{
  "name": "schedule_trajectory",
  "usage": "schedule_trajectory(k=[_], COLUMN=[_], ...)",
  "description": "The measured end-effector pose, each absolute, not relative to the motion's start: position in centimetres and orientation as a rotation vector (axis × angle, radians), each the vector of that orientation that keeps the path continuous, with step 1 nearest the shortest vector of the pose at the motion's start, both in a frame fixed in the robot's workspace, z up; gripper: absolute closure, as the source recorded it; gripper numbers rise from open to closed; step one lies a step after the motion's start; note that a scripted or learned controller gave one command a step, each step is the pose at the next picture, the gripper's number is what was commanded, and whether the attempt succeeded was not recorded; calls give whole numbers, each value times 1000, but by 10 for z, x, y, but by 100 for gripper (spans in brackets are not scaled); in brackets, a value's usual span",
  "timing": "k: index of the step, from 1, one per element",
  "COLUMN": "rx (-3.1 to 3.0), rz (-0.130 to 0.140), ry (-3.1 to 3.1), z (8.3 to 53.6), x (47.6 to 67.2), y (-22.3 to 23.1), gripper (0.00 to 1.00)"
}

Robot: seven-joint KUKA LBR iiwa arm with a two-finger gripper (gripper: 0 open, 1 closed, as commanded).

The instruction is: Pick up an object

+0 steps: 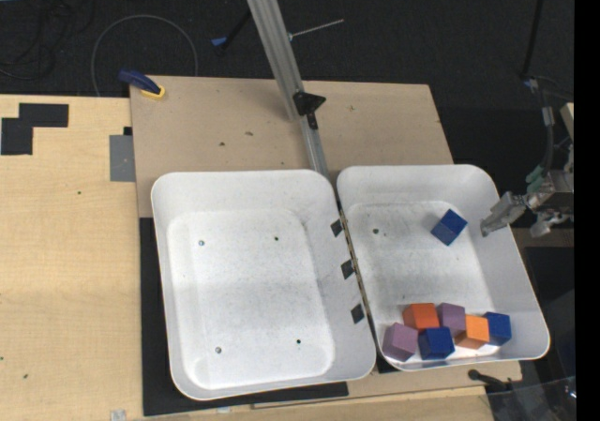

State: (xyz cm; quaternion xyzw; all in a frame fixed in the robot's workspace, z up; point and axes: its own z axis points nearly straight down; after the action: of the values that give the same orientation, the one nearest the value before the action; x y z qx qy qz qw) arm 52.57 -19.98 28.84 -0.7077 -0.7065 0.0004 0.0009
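Note:
A single blue cube (pixel 449 227) lies tilted in the upper part of the right bin (pixel 412 187). At that bin's near edge is a cluster of several cubes: an orange one (pixel 422 315), a purple one (pixel 453 317), another orange (pixel 477 328), a blue one (pixel 499 326), a purple one (pixel 399 341) and a blue one (pixel 436 344). My gripper (pixel 499 215) hangs over the right bin's right rim, just right of the single blue cube and apart from it. Nothing is visibly held.
The left bin (pixel 178 199) sits beside the right one, with black clips (pixel 346 268) along their shared edge. A slanted aluminium bar (pixel 278 44) rises behind the bins. A blue clamp (pixel 141 82) lies at the bench's far left corner.

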Motion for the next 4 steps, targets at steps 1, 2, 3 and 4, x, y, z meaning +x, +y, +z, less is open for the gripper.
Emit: schedule_trajectory(k=[1,2,3,4], rx=[-2215,-2213,-2219,-2211], rz=[8,7,-3,5], ry=[-2214,-2216,-2227,-2226], z=[203,100,90,100], x=[530,547,623,621], y=[-209,-208,-209,-209], gripper=[0,0,0,100])
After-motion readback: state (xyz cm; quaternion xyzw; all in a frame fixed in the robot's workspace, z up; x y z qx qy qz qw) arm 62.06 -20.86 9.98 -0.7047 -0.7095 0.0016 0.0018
